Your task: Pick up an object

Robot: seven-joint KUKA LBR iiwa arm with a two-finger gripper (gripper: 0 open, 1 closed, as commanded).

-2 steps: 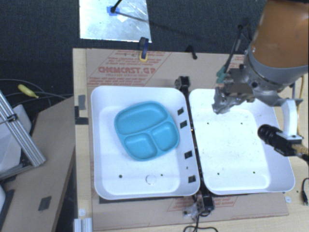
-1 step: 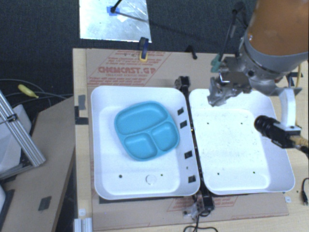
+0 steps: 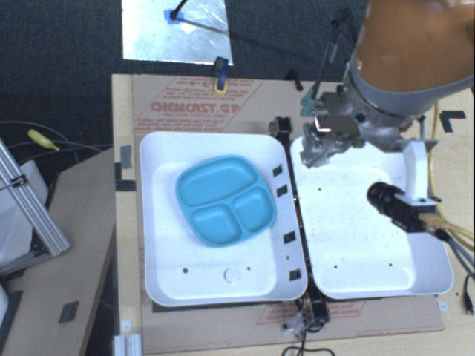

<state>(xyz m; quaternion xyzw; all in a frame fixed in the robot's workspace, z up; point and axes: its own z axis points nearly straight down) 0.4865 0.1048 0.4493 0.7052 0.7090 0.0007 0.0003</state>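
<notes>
The gripper [image 3: 318,148], open or closed being impossible to tell, is hanging over the right bin's [image 3: 356,228] far left corner while the blue divided plate [image 3: 225,199] is lying flat in the left bin [image 3: 171,273], so it is likely needing to cross over and pinch the plate's raised rim.

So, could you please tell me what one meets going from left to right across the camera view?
In order: metal frame rail → blue divided plate → pincer.
</notes>
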